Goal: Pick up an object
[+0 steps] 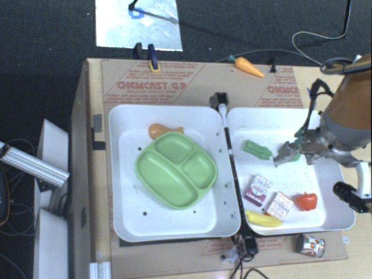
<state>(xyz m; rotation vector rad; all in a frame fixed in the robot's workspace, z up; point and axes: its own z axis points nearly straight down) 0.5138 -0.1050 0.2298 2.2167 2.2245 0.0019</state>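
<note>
Pincer: your pincer [283, 156] hangs low over the right bin [332, 185], near the middle. Honestly can't tell whether it's open or closed, it's a grey blur from up here, and you can't see anything gripped in it.
Closest thing: the green piece [257, 150] lies just left of the pincer tip, near it but apart as far as you can see.
Rest of right bin: a small pink-and-white box [258, 189] and a second little box [279, 205] side by side, a red tomato-like piece [306, 201] to their right, a yellow banana [263, 218] along the front edge.
Left bin: a green divided plate [176, 168], with an orange piece [158, 131] peeking out behind it.
On the desk: a carrot [249, 67] at the back, a small can [311, 245] lying in front of the right bin.
</note>
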